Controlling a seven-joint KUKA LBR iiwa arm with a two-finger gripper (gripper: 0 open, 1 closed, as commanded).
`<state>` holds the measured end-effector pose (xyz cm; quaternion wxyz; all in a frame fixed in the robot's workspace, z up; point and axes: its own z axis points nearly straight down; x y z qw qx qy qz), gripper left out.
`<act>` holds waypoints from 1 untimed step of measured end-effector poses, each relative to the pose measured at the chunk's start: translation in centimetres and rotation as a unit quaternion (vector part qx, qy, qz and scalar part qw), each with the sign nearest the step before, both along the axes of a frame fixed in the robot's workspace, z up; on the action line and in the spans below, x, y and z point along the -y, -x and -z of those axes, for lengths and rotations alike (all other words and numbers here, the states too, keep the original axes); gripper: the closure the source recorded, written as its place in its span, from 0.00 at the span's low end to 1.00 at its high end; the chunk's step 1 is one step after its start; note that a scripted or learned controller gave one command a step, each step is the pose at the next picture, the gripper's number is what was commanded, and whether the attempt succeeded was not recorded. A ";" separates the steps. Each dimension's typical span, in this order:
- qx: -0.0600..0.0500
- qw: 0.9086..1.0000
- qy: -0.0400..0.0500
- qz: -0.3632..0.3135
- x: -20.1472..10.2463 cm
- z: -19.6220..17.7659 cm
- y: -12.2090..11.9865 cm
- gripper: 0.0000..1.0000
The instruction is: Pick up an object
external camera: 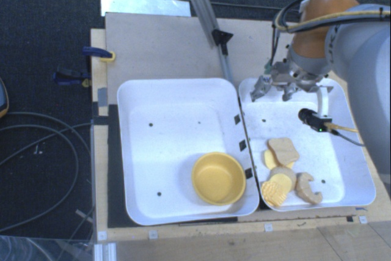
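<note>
My gripper (275, 91) hangs over the far left corner of the right bin (348, 162), its grey fingers (263, 86) spread open with nothing between them. Food pieces lie at that bin's near left: a tan toast slice (285, 150), a small yellow disc (270, 159), a ridged yellow piece (277, 189) and a tan notched piece (308, 187). All of them are well in front of the gripper and apart from it. A yellow bowl (219, 178) sits upright in the near right part of the left bin (165, 113).
A slanted metal pole (201, 3) with a black clamp crosses behind the bins. The arm's orange band (324, 9) and grey body fill the upper right. A black plug with a cable (310, 119) hangs over the right bin. Cables lie on the floor at left.
</note>
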<state>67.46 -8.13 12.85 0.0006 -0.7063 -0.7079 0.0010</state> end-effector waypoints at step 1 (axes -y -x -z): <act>0.004 1.000 0.001 -0.001 0.0 -1.4 -0.2 1.00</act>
